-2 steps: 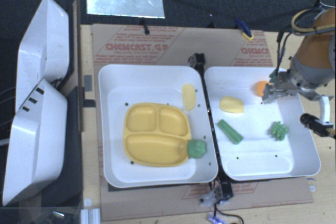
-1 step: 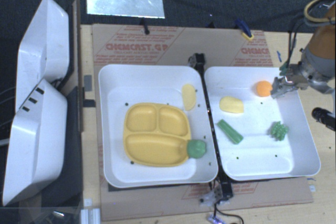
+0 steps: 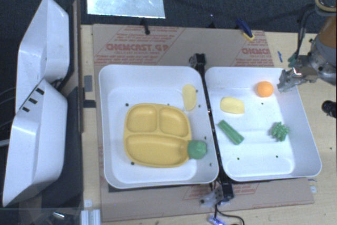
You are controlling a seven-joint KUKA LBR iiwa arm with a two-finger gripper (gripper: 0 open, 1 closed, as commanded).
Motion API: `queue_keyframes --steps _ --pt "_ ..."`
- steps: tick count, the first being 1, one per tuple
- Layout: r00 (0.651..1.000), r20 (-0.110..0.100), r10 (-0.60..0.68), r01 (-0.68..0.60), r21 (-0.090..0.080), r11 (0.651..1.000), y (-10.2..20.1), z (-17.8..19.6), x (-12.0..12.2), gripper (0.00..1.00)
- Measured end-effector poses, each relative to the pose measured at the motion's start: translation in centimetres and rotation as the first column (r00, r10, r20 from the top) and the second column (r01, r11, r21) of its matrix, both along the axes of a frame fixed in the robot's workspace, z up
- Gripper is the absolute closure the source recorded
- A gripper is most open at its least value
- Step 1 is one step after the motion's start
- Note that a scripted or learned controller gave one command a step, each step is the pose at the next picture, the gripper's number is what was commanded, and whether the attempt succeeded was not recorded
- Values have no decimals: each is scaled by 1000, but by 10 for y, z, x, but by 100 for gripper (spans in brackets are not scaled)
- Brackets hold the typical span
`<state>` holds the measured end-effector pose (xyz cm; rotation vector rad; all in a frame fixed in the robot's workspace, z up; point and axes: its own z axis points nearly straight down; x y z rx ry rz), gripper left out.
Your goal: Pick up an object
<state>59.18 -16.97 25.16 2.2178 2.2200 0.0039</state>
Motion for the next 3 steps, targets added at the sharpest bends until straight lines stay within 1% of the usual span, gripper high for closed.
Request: queue_keyframes --steps 1,3 --pt "1000 -4 3 -3 2 1000 47 -13 -9 100" --pt "1000 -4 5 -5 2 1000 161 -34 -21 100"
